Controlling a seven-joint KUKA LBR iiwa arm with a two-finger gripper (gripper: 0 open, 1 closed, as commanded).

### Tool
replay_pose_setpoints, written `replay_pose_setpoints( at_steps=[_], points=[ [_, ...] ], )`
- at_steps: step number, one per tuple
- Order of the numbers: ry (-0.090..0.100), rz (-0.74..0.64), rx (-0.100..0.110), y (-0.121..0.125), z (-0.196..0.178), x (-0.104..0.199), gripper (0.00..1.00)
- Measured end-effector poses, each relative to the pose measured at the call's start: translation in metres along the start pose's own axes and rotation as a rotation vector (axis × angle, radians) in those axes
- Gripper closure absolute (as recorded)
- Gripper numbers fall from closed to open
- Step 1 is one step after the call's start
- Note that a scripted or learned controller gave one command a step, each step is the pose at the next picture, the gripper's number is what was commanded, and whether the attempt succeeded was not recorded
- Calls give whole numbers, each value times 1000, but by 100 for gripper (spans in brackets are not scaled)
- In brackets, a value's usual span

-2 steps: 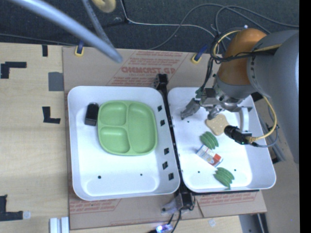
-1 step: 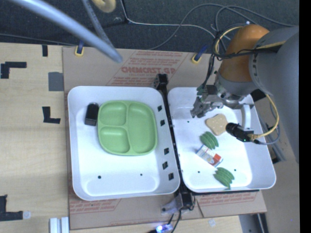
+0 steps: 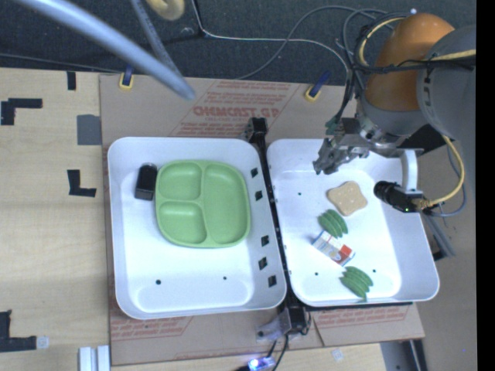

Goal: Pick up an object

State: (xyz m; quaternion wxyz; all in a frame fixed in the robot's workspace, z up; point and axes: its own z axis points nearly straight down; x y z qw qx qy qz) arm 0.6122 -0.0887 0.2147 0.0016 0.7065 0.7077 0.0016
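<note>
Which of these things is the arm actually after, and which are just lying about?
Likely in play, right bin, under the gripper:
toast
upper green pod
small packet
lower green pod

Just lying about, left bin:
green plate
black block

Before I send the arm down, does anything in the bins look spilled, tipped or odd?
Nothing stands out. The green tray lies flat in the left bin beside a black block. The toast, two green pieces and a small packet lie apart in the right bin.
</note>
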Motion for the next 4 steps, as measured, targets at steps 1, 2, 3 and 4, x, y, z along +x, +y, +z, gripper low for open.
replay_pose_setpoints(
  at_steps=[1, 2, 3, 4],
  points=[
    [-1, 1, 7, 0, 11, 0, 100],
    [1, -4, 5, -5, -1, 46, 100],
    [1, -5, 8, -16, 7, 102, 100],
    [1, -6, 4, -22, -11, 154, 100]
  ],
)
